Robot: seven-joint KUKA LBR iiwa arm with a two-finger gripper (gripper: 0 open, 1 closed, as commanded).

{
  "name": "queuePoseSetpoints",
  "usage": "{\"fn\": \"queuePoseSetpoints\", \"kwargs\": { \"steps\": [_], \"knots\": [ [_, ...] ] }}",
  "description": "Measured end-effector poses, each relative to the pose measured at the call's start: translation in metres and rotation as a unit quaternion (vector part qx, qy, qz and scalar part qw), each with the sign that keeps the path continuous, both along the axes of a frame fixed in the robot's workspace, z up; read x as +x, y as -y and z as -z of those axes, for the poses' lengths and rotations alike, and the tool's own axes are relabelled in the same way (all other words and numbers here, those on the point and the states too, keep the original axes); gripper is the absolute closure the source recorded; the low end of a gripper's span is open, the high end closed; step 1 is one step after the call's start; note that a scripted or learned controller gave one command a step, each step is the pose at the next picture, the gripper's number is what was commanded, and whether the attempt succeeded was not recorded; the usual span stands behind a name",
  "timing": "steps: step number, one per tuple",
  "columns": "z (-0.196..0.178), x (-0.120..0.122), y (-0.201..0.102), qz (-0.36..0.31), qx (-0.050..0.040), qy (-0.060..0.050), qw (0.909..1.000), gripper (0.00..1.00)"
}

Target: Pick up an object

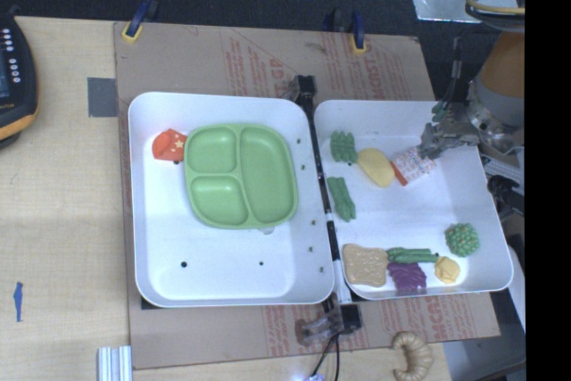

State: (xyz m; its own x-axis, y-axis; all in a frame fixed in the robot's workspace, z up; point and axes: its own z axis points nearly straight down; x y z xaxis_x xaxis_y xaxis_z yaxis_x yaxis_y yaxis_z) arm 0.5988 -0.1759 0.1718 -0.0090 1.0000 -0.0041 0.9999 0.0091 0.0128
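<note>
The gripper (434,138), whose grip I can't make out, hangs over a small red-and-white packet (412,165) beside the yellow lemon (376,167); probably light and crinkly, best pinched across its narrow sides

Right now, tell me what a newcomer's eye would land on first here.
The green plate, split into three compartments, dominates the left bin, with a red toy tucked at its upper left edge. The right bin is scattered with toy food, a yellow piece near the middle. The gripper hangs over that bin's upper right, by a red-and-white packet.
</note>
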Motion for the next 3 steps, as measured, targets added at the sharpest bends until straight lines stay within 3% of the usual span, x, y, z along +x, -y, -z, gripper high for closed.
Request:
{"fn": "queuePoseSetpoints", "kwargs": {
  "steps": [1, 2, 3],
  "knots": [
    [0.005, -0.007, 0.001, 0.002, 0.0019, -0.008, 1.0000, 0.00],
    [0.085, -0.071, -0.025, 0.002, 0.0046, -0.014, 0.9999, 0.00],
    [0.079, -0.014, 0.029, 0.003, 0.0002, -0.005, 1.0000, 0.00]
  ]
}}
